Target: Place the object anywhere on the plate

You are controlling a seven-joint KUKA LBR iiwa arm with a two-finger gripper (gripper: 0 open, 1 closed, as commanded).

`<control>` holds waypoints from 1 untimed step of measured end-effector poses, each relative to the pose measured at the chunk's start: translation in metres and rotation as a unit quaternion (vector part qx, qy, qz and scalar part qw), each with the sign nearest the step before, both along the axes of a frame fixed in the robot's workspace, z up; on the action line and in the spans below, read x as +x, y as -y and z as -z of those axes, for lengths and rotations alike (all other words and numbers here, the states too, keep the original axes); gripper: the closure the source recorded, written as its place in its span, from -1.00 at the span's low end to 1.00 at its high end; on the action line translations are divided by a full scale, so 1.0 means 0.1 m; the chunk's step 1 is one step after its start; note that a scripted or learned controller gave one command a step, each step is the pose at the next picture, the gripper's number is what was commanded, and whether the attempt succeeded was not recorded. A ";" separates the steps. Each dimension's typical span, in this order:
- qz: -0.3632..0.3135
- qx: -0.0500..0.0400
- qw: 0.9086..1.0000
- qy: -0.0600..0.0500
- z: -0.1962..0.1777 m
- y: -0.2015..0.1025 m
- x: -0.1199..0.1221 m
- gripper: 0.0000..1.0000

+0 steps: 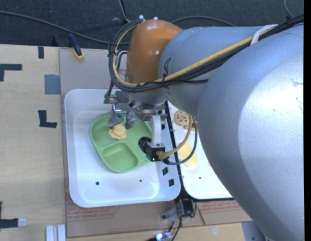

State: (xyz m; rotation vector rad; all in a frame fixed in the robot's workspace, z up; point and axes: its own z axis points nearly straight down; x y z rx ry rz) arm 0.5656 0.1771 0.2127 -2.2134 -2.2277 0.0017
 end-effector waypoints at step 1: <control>0.001 0.000 1.000 0.000 -0.14 -0.33 -0.01 1.00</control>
